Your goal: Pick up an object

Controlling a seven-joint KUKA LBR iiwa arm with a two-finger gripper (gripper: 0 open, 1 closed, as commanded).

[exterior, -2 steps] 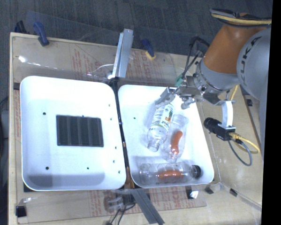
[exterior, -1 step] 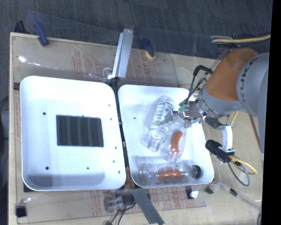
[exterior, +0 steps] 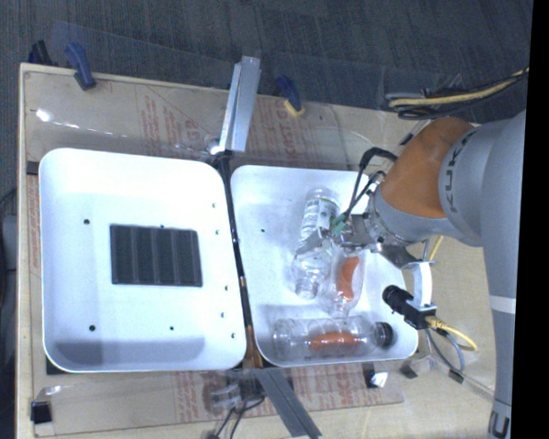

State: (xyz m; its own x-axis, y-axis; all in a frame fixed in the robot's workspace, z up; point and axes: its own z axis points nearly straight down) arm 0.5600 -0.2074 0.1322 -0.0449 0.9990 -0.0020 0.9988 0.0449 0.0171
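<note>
Likely the gripper (exterior: pixel 347 234), fingers' state impossible to tell, skids off the slick clear bottle (exterior: pixel 315 244) crowding the orange one (exterior: pixel 347 280)

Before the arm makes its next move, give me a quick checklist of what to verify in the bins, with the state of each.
1. Objects within reach in the right bin: ok. Three clear bottles lie there.
2. Tool over a target: ok. It sits above the orange-label bottle, beside the upright-lying clear bottle.
3. Tool finger state: cannot tell, hidden under the wrist.
4. Anything held: cannot tell; no object is seen between the fingers.
5. Bottle along the near wall: ok, lying flat, apart from the tool.
6. Left bin as drop spot: ok, holding just a dark ribbed panel.
</note>
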